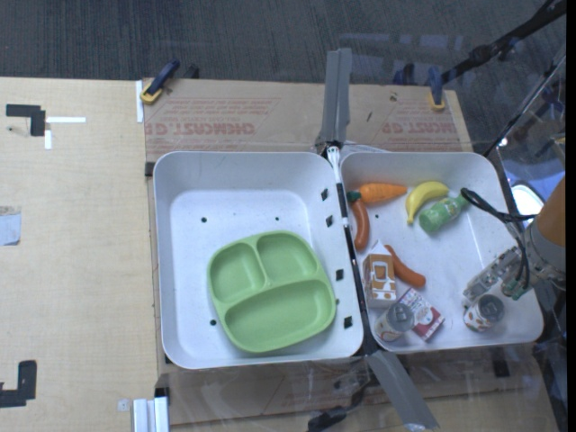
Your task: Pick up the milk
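The tool – grip unclear – hovers in the right bin, apart from the milk.

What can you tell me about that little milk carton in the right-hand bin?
The milk carton is a small white box with orange print on its face and a peaked top, apparently cardboard. It lies on its side near the left wall of the right bin, closed and seemingly undented. A hot dog lies against its right edge and a small round can sits just below it. The gripper is off to its right, not touching it.
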`<action>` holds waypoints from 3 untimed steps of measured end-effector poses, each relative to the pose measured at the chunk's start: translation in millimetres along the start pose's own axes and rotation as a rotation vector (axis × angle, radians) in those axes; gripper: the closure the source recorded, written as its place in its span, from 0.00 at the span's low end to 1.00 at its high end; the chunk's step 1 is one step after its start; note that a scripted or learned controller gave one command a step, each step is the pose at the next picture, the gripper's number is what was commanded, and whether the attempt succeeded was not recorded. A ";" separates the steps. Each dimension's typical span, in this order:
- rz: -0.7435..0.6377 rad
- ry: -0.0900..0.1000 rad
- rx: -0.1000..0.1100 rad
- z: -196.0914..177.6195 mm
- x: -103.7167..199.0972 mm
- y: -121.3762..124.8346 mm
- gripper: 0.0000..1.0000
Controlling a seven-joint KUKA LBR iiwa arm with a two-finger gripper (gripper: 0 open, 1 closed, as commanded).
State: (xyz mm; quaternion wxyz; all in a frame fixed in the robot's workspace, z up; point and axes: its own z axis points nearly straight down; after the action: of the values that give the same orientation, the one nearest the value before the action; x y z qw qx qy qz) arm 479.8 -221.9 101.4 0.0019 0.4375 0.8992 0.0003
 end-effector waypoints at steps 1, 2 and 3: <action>0.084 0.001 0.002 -96.9 27.0 42.9 1.00; 0.085 0.001 0.002 -96.8 27.0 42.7 0.00; 0.161 0.000 0.002 -156.6 7.1 4.9 0.00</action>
State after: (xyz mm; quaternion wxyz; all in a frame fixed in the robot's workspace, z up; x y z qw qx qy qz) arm 478.7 -213.1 258.0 0.0015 0.5083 0.8612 -0.0005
